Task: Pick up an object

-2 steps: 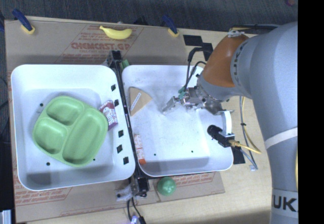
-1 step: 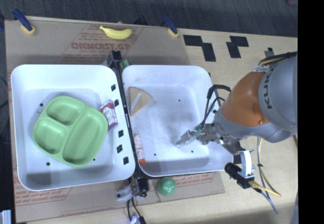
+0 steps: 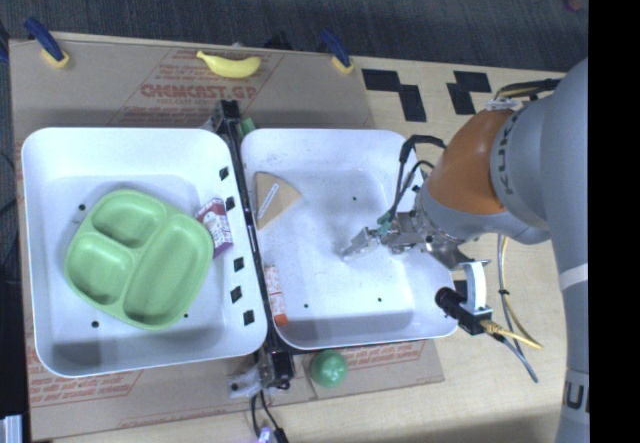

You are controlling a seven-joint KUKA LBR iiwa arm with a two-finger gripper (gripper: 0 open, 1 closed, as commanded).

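I see the hand (image 3: pixel 358 245) low in the right bin (image 3: pixel 330 146); whether it's clenched I cannot tell. The tan wedge (image 3: pixel 275 199) by the divider looks light, stiff; I'd pinch its straight edges.

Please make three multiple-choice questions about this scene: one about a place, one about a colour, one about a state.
1. Where does the green divided plate lie?
A. left bin
B. right bin
C. on the cardboard

2. What colour is the ball in front of the bins?
A. red
B. green
C. blue

3. Where is the end effector?
A. over the left bin
B. outside both bins
C. low inside the right bin

Answers: 1 A, the plate fills the left bin. 2 B, it is plainly green. 3 C, its tip is over that bin's floor.
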